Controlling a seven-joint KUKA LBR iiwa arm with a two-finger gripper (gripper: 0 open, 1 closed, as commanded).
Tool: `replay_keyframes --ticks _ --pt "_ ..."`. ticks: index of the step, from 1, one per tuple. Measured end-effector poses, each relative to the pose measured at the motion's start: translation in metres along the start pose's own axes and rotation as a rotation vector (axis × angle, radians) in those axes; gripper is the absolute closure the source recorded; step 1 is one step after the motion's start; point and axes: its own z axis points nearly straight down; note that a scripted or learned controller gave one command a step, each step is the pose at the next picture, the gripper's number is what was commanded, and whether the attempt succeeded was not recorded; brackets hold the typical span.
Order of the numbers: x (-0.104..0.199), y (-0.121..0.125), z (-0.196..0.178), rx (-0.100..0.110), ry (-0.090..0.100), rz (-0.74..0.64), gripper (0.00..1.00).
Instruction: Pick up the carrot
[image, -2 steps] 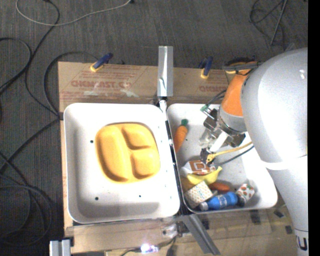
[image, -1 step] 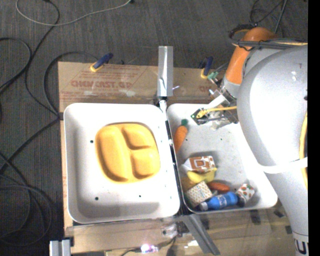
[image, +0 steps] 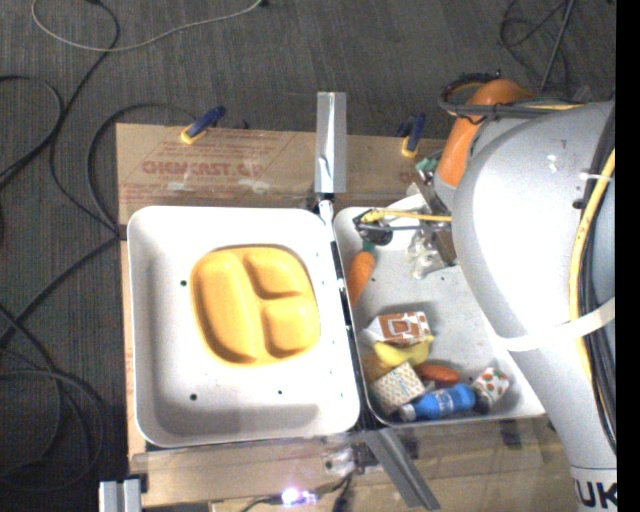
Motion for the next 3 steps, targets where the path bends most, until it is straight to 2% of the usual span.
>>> replay_keyframes --ticks 1,2,3 --pt "-0.051 -0.018 -0.066 -0.001 0.000 -0.131 1.00" --pt "-0.045 0.062 0.001 0.000 0.000 -0.044 1.00" --pt "-0.003 -0.003 -0.007 0.003 0.001 0.013 1.00"
